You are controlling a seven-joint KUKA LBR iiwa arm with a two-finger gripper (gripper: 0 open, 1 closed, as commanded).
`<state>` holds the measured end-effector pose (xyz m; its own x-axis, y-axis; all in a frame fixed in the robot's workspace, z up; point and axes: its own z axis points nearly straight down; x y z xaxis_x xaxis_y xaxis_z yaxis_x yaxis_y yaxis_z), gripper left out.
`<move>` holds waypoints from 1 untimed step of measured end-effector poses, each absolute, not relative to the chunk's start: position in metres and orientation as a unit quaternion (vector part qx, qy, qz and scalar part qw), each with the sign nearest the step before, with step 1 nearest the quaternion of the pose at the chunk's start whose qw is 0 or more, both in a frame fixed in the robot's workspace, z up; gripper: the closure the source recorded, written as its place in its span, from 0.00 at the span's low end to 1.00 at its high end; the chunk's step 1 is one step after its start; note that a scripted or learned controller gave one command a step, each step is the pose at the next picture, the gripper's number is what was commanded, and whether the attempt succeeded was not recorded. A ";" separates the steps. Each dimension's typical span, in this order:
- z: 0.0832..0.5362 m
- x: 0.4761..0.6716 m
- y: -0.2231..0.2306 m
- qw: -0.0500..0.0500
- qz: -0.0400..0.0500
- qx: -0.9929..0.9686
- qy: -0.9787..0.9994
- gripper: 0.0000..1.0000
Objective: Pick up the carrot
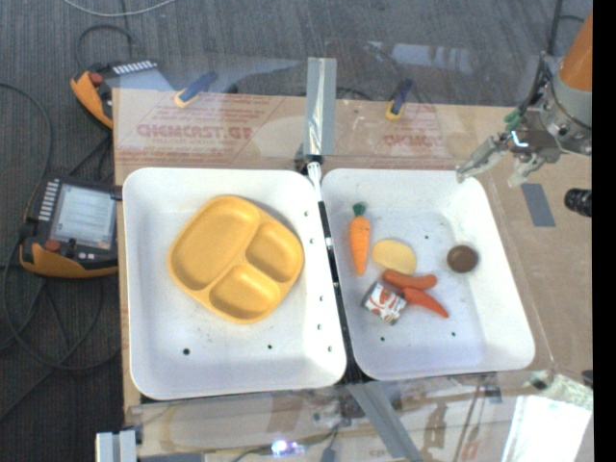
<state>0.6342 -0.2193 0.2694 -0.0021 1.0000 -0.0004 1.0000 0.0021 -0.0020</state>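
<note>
Reaching down-left from your spread-fingered, empty gripper [502, 159], you'll find the carrot [359, 242] lying lengthwise, green top farthest.

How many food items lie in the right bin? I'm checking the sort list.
5: carrot at left, potato slice beside it, sausages below, small can lower left, brown ball at right.

Below and left of my pincer [500, 157], bare metal with a dull shine: two white bins [423, 354], smooth plastic, slight gloss. Carrot [359, 242] in the nearer bin looks matt plastic. Yellow tray [237, 257] in the farther bin, smooth satin plastic. Bench [221, 133] under my pincer: matt brown board.
</note>
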 end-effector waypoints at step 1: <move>0.109 0.650 -0.183 0.001 0.002 -0.715 -0.700 0.00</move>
<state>0.6503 -0.1834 0.1092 0.0212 0.9998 -0.0013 0.9998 -0.0212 -0.0039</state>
